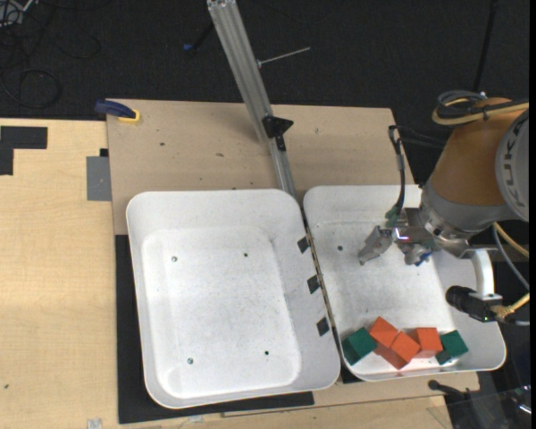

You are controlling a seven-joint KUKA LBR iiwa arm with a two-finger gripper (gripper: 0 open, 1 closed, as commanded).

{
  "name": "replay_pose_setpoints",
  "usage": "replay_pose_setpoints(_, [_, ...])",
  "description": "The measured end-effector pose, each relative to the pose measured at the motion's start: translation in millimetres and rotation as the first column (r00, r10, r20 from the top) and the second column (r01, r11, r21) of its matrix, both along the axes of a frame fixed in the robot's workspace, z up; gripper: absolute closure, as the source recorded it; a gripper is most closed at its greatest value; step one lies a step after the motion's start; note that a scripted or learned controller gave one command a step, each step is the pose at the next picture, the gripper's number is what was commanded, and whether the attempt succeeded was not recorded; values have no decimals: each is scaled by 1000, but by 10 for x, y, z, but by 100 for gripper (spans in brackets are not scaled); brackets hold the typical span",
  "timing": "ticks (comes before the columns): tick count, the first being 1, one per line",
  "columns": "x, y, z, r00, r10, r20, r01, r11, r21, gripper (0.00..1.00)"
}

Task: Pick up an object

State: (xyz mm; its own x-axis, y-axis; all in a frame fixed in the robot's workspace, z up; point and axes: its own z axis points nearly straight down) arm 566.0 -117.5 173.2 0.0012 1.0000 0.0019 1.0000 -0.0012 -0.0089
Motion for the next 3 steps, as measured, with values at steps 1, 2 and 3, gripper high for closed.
replay_pose_setpoints(1, [82,26,-564,1000,-3,-1,3,1000,0,0])
replay_pose_setpoints(2, [87,-2,-432,1000,-11,4,11,1000,-1,100])
replay_pose_setpoints(3, [122,-17,-8,1000,-4,10,4,1000,-2,100])
